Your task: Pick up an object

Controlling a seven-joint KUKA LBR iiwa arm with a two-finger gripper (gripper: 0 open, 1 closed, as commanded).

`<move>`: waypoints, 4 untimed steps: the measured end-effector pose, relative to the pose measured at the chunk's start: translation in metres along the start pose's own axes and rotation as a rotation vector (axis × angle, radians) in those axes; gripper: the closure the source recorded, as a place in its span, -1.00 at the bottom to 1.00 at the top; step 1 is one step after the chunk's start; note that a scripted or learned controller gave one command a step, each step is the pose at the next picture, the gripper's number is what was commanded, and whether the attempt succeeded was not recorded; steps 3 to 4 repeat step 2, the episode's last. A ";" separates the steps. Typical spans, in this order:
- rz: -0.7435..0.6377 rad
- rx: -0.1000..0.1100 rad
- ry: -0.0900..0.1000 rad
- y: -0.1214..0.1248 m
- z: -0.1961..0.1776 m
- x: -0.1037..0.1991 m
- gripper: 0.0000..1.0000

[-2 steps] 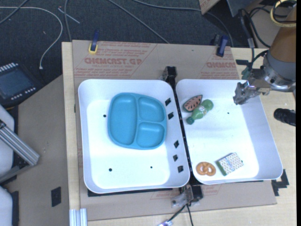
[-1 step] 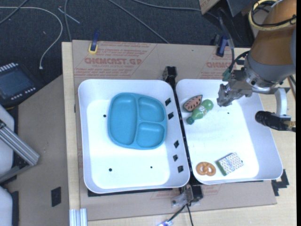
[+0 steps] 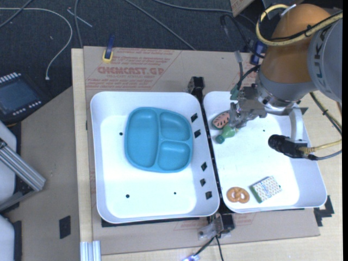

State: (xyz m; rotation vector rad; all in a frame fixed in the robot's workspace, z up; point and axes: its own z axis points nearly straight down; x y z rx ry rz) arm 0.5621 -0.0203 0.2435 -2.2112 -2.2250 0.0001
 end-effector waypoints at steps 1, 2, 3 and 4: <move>0.003 0.000 -0.001 -0.020 -0.003 0.045 1.00; 0.000 0.000 -0.001 -0.036 -0.007 0.098 1.00; 0.000 0.000 -0.001 -0.036 -0.007 0.098 1.00; 0.000 0.000 -0.001 -0.036 -0.007 0.098 1.00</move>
